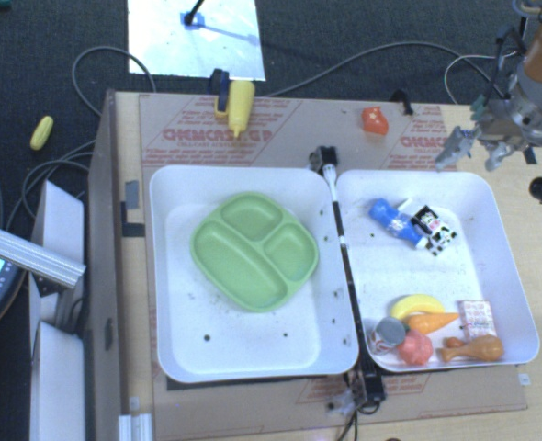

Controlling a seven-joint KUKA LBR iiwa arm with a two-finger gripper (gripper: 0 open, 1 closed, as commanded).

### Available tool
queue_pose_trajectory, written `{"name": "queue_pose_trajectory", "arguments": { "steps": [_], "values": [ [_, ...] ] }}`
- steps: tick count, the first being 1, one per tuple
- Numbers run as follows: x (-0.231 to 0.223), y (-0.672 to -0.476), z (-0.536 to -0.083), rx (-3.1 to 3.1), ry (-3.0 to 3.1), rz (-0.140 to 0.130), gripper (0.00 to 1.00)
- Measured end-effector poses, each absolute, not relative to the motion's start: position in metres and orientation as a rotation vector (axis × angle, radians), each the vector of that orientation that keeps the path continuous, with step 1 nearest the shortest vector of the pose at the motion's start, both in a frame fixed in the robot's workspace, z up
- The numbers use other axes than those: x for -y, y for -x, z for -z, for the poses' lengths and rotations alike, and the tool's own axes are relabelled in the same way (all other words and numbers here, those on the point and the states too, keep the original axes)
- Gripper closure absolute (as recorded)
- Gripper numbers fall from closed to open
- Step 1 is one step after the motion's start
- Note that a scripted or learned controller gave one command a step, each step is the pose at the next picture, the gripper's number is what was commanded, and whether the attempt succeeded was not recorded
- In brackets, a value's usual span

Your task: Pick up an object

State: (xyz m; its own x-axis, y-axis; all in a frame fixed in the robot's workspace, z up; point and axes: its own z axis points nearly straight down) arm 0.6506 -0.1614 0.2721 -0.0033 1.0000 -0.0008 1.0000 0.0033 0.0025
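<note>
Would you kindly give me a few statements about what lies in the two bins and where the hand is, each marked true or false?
1. The green divided plate lies in the left bin. True.
2. The banana lies in the left bin. False: it lies in the right bin, near its front edge.
3. The hand hangs above the bench beyond the right bin's far right corner. True.
4. The hand holds the blue bottle. False: the bottle lies in the right bin, apart from the hand.
5. The yellow bottle lies outside both bins. True.
</note>
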Motion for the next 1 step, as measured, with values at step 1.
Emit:
{"name": "queue_pose_trajectory", "arguments": {
  "steps": [1],
  "values": [
    [0.1222,-0.6684,-0.1613,-2.228,-2.216,0.000,0.00]
  ]
}}
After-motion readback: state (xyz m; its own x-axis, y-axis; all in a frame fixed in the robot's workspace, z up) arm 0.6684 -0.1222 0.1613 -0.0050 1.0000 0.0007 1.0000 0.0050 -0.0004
